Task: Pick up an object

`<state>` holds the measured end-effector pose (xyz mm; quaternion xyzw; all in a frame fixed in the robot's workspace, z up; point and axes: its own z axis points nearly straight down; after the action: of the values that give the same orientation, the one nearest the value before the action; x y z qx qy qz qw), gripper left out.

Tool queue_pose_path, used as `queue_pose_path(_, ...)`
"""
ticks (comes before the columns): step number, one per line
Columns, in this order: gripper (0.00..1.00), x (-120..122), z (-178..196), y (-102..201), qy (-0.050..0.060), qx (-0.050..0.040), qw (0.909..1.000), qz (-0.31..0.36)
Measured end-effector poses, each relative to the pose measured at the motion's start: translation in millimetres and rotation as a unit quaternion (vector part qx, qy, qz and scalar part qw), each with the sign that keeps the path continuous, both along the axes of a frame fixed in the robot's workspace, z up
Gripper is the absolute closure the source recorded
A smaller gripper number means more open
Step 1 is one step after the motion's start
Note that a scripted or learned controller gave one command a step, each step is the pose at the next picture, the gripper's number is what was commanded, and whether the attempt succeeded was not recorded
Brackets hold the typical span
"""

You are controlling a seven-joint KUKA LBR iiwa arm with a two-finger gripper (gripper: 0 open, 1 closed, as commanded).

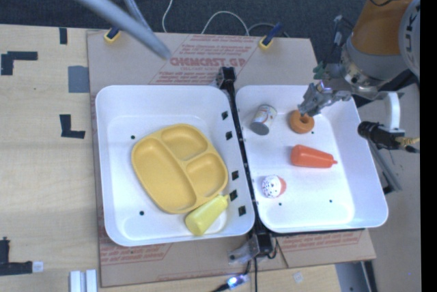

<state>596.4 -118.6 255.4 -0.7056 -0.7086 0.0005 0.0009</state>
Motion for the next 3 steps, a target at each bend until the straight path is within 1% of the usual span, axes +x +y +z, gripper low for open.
queue_pose_path(1,1.0,-5,0,50,0.0,0.0004,1.0,0.001)
queue_pose_path(2,1.0,-19,3,105,0.0,0.0003,1.0,0.001)
queue_pose_path(3,1.0,-33,-15,149,0.001,-0.0001,1.0,0.0)
